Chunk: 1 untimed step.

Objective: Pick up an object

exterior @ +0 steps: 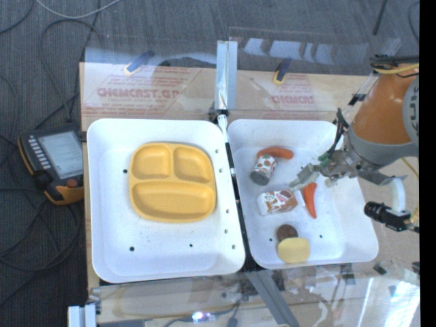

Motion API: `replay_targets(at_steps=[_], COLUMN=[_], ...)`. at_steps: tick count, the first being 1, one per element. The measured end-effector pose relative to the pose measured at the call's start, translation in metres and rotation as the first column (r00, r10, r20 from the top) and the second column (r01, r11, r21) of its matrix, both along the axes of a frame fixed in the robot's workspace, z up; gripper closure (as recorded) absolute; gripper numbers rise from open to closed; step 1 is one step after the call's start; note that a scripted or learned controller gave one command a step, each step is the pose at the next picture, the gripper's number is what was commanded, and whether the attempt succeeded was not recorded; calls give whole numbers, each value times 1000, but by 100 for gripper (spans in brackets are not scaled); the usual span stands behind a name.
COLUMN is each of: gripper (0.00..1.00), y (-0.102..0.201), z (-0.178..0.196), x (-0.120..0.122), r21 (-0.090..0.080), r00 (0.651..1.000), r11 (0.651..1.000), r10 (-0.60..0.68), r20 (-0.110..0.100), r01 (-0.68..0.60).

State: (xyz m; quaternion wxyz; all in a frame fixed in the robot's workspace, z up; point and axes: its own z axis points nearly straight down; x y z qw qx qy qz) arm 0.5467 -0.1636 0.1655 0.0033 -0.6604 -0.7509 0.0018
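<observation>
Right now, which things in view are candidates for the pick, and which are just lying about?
Part of the job:
gripper
carrot
sausage
small can
printed packet
brown disc
yellow lump
right bin

Lying about:
yellow divided tray
left bin
handheld controller

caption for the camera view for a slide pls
Robot gripper poised over the right bin of toy food, beside a carrot, with a yellow divided plate in the left bin.
</observation>
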Motion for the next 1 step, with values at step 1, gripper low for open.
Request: replay_targets(at_steps=[1], gripper=[0], y=[-6], z=[-60], x=[8], r21=[0], r00=[997], r11=[997], r10=[-76], r20=[2], r01=[76])
